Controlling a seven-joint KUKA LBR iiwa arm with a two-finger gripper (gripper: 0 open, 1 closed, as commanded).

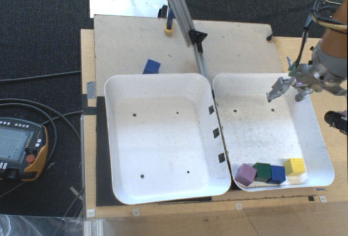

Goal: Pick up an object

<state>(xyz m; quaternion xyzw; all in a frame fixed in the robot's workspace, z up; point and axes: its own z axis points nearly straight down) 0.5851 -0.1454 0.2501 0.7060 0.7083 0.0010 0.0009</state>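
Fingers (288, 91) hover well apart from blocks (270, 173) in right bin (321, 137).

Dark carpet (43, 23) surrounds a pale wooden bench (136, 44). A handheld control unit (19, 145) (cables trailing from it) lies on the floor at left. A metal pole (176, 4) slants overhead.

The arm (333, 50) is cut off by the right edge, so little above the orange band is seen. The hand (287, 89) is too small for the set of its fingers to be told. The green block (262, 171) is partly covered by the blue block (277, 174).
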